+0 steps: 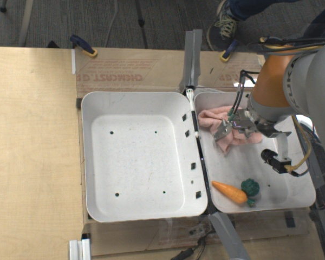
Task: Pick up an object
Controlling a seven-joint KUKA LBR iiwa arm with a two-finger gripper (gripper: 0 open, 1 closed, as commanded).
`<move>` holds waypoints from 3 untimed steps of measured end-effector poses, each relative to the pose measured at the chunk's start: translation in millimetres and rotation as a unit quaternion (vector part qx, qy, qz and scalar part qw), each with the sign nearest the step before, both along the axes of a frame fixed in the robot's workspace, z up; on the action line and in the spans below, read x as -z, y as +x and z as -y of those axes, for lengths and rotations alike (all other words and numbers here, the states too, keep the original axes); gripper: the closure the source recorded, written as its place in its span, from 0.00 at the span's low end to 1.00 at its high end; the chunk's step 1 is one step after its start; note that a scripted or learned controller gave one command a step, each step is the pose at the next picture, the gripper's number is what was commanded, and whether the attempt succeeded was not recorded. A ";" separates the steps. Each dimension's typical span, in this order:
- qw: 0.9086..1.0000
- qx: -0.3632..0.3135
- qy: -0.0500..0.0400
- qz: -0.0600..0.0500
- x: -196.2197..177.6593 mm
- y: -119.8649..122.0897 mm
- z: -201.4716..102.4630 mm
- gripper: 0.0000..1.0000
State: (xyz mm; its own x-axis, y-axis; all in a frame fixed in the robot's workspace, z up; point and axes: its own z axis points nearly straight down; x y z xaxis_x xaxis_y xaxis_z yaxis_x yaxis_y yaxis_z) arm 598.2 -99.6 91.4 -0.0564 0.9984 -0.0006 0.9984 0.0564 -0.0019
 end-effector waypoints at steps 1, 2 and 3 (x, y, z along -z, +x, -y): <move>0.996 -0.086 -0.001 -0.002 0.7 59.0 -0.7 0.00; 0.996 -0.086 0.000 0.000 0.0 6.9 -2.0 0.00; 0.999 -0.042 0.000 -0.001 0.4 59.4 6.3 0.00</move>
